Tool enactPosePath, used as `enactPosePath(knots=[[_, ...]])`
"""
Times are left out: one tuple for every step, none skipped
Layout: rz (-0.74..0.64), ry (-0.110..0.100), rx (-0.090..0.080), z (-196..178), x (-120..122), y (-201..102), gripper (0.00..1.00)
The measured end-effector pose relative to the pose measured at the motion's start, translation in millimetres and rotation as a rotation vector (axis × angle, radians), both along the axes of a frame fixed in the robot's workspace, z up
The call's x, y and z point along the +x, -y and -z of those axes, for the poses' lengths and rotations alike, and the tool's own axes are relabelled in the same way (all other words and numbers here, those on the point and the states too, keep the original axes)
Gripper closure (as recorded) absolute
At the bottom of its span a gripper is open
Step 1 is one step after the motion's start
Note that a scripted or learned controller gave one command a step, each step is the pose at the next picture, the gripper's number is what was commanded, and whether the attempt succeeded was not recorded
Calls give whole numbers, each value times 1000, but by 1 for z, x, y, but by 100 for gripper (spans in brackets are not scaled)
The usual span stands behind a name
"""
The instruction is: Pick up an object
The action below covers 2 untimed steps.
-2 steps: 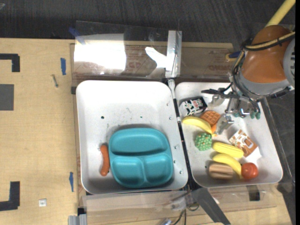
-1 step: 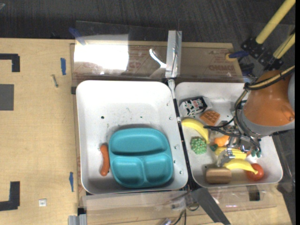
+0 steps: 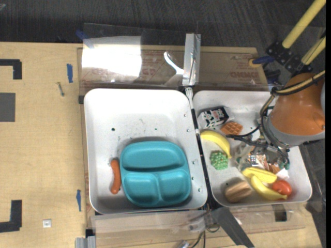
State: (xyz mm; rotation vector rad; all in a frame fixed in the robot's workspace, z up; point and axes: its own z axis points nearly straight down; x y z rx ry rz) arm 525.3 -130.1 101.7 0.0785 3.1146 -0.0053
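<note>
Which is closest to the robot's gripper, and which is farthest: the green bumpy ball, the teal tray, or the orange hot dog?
Counting out from the gripper in the right bin:
1. Green bumpy ball, same bin, just left of the gripper.
2. Teal tray, middle of the left bin.
3. Orange hot dog, left of the tray, farthest.

We look down on a tan bench (image 3: 36,154) marked with black corner shapes (image 3: 13,68) and a grey square (image 3: 7,107) at its left edge. Small blue tape pieces (image 3: 69,72) sit near the bins. Behind the bench runs a dark grey carpet (image 3: 155,6). A clear panel (image 3: 132,61) stands along the far side, catching a bright glare of light at its left, with brown cardboard (image 3: 227,68) beside it. Yellow rods (image 3: 310,14) with black fittings cross the upper right corner.
</note>
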Motion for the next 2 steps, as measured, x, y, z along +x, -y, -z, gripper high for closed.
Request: enactPosePath(knots=[[67, -7, 4, -136, 59, -18, 100], [60, -16, 6, -158, 129, -41, 100]])
